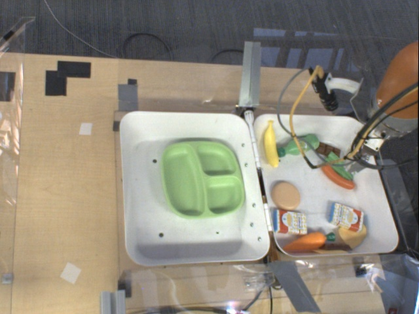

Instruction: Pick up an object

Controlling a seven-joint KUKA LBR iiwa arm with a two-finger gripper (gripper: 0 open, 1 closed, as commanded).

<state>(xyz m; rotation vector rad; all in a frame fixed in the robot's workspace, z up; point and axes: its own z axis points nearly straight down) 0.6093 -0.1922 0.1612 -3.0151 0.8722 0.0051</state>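
While the arm reaches over the right bin's far right corner, the pincer sits just above the red carrot; whether it is spread cannot be told.

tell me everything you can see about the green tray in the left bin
The green tray is a light green divided plate with rounded corners, seemingly smooth plastic. Raised ridges split it into three compartments: one long section on its left, two smaller ones on its right. It lies flat, face up, slightly rotated, near the middle of the left bin, resting on the white floor. Nothing sits in its compartments, and it stands clear of the bin's walls.
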